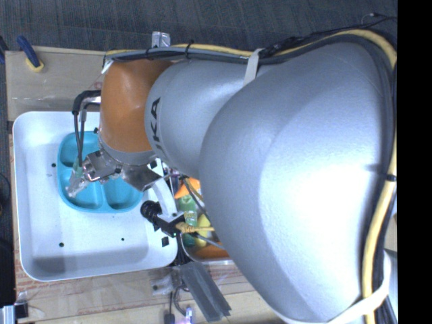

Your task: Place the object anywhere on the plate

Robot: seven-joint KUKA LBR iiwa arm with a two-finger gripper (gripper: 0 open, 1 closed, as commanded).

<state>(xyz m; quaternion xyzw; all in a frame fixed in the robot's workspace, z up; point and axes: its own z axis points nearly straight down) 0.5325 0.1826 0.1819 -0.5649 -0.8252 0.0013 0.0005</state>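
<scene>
A blue divided plate (86, 196) lies in the left white bin (40, 201), partly covered by the arm. My gripper (84, 176) hangs over the plate's middle, just below the orange wrist band (125, 113). Something small and pale sits at the fingertips over the plate, too blurred to name. Several colourful objects (189, 211), orange, yellow and green, show in the right bin under the arm's big grey body.
The grey arm (283, 167) hides most of the right bin. Black cables (162, 221) hang over the divider between the bins. A wooden bench edge (54, 66) runs behind the left bin, with a blue clip (28, 51) at its far left corner.
</scene>
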